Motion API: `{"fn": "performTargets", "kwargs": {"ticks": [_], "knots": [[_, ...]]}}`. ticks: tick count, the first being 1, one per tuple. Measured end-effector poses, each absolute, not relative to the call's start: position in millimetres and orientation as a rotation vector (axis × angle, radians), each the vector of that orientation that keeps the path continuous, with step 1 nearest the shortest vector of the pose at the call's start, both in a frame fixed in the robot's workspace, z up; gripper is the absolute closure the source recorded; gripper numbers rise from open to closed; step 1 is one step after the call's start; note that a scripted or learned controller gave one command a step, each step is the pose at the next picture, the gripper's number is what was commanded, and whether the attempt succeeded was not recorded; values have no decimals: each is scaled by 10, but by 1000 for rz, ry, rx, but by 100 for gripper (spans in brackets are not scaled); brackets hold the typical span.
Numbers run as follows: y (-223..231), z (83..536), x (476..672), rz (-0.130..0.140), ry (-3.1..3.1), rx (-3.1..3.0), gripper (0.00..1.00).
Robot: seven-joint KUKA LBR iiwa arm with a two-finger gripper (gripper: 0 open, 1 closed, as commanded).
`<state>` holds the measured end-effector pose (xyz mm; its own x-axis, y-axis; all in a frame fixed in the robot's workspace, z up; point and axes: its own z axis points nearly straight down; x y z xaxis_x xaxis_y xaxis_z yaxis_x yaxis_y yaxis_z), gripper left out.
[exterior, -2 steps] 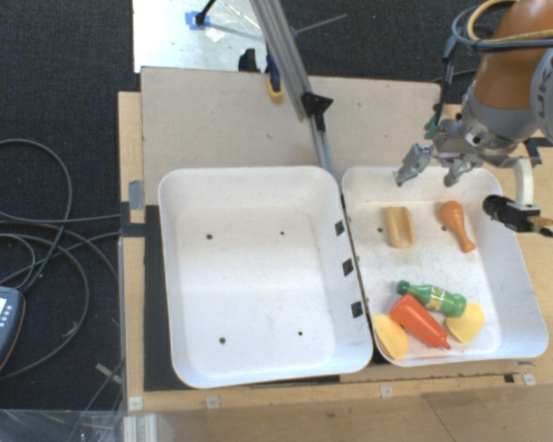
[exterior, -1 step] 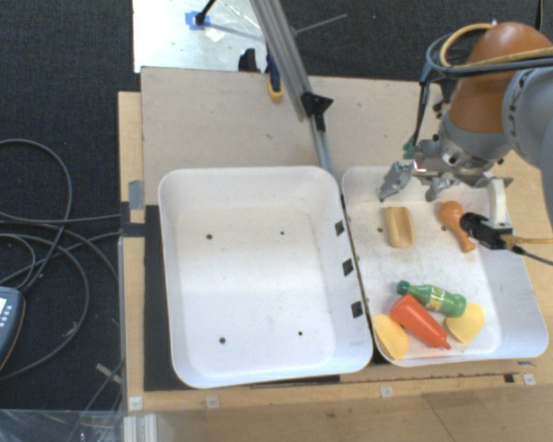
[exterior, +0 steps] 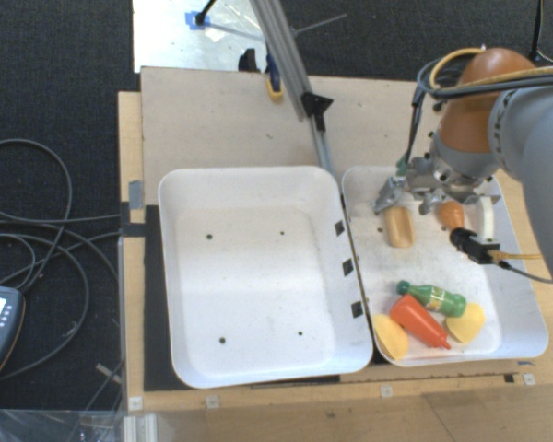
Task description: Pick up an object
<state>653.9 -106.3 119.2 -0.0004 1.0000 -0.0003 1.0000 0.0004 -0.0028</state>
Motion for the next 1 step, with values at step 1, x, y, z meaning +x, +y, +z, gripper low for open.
{"fn": "performTargets", "kwargs": {"ticks": [1], "knots": [[-1062, 1337, 6560, -4, -2225, -2223, 100]]}}
